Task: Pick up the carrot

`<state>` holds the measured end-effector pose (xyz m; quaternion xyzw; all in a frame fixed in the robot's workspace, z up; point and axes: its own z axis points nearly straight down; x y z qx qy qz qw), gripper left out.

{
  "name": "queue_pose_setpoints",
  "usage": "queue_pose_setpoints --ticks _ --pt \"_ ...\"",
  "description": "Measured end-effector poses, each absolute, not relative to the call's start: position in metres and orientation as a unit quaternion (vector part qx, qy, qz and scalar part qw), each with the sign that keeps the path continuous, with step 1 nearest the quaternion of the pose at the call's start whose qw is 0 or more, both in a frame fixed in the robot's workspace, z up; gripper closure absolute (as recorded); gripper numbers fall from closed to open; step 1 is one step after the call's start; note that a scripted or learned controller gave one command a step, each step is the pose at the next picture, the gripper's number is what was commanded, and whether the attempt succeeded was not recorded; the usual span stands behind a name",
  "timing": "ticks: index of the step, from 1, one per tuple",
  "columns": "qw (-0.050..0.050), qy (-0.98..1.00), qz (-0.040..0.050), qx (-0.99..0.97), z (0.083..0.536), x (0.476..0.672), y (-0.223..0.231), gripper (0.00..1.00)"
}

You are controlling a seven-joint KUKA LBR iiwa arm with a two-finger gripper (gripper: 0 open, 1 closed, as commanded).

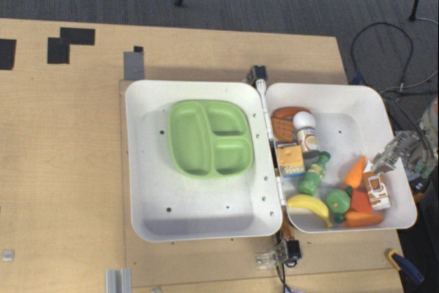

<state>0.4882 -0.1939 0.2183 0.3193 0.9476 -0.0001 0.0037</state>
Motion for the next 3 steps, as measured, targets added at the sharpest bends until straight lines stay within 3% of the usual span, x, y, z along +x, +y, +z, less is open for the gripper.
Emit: queue_pose_setpoints --ticks 1,2,3 --pt "0.004 0.948 -0.0001 0.319 0.218 0.488 -0.194 0.0" --pt "0.002 0.958 0.0003 0.286 0.172 0.577 -0.2 0.0" --pt "0.003 0.993 -0.0002 0.119 0.086 0.597 -0.206 0.0"
